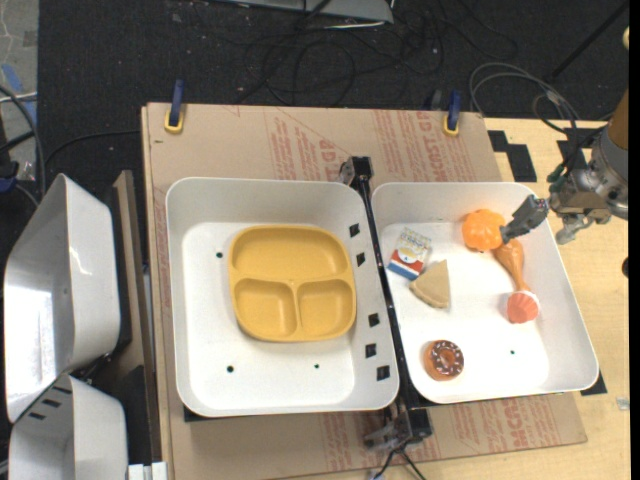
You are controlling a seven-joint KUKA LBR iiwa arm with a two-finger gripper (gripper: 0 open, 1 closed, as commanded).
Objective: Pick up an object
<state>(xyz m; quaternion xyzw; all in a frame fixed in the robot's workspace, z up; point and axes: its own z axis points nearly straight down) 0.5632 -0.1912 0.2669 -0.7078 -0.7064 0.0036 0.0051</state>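
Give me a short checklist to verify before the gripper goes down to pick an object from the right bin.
1. Gripper above the right white bin: ok.
2. Finger tip near the round orange ball and tan drumstick-shaped toy: ok.
3. Nothing held yet: cannot tell.
4. Chosen target apart from neighbours: not ok, ball and drumstick touch.
5. Brown chocolate doughnut lying free: ok.

Tool [548, 223] at right, fingers [523, 217] spread, pointing left.

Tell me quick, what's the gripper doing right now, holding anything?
Gripper: open, holding nothing, at the right bin's upper right edge, one finger reaching toward the orange ball.
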